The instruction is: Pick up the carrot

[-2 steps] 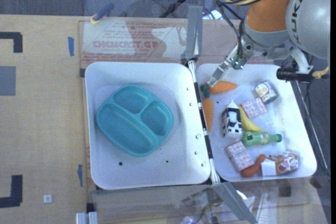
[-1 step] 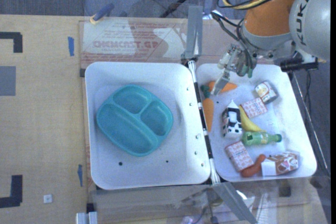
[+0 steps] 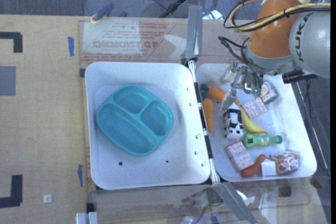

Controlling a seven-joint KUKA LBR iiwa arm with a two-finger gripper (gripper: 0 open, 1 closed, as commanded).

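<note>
Claw (image 3: 234, 93) hangs just beside the tapered orange carrot (image 3: 209, 113) in my right white bin (image 3: 302, 128); open or closed, I cannot tell.

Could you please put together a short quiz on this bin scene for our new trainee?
1. True or false: the teal divided plate lies in the same bin as the carrot.
2. Which lies nearest the green bottle? A) banana B) teal divided plate C) blue tape
3. Fill in: the gripper hovers over the ___ bin.

Key: 1 false; 2 A; 3 right.
</note>
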